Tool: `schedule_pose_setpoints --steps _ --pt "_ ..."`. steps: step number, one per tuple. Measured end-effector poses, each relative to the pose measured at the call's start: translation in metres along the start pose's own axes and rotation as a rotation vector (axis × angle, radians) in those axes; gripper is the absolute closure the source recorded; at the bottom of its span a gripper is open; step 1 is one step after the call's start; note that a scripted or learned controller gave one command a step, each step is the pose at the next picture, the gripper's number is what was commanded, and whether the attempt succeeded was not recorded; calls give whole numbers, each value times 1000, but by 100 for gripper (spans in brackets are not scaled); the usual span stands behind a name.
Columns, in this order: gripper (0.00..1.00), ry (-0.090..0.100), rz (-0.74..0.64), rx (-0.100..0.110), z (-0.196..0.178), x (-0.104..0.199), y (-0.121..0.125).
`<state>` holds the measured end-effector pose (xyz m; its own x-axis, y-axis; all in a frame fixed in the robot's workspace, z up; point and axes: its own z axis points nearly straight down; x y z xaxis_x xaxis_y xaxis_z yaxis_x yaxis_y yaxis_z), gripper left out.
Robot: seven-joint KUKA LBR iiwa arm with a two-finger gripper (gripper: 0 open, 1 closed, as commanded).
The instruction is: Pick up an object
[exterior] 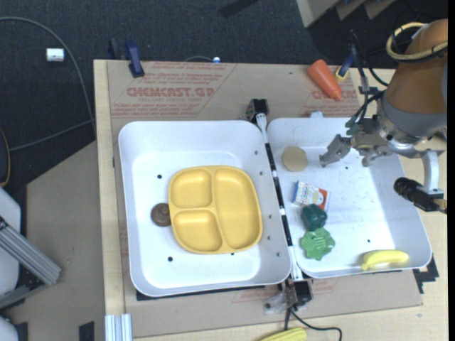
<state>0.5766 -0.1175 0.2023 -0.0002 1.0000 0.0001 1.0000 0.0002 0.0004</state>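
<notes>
The right white bin (398, 222) is my landmark, and the things I could pick all lie in it. Toward its far-left corner sits a flat round tan disc (294, 158), plain and matte. Nearer, along its left side, lies a small white packet with blue and red print (311, 194); its lettering is too small to read. Just below the packet sits a dark green lumpy object (314, 217), and just below that a brighter green leafy-looking piece (317, 244); whether these two touch, I cannot tell. A yellow banana-shaped toy (384, 259) lies against the bin's near-right rim.

My gripper (350, 151) hangs over the far part of this bin, right of the tan disc and apart from it. My two fingers are spread wide and nothing sits between them. My grey wrist and orange band run off the picture's right edge, so most of my arm is cut off.

Left of this bin, the other white bin (138, 212) holds a yellow three-compartment plastic tray (213, 209), with a small brown round object (161, 214) at the tray's left edge, partly hidden by it. Beyond the right bin's far rim, an orange carrot-shaped toy (325, 80) rests on the cardboard-coloured bench top (178, 91).
</notes>
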Motion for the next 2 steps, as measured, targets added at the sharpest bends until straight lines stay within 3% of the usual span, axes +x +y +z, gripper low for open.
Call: schedule_pose_setpoints --steps 1,2 --pt "0 1 0 1 118 26 -43" --pt "0 1 1 3 118 23 -73"
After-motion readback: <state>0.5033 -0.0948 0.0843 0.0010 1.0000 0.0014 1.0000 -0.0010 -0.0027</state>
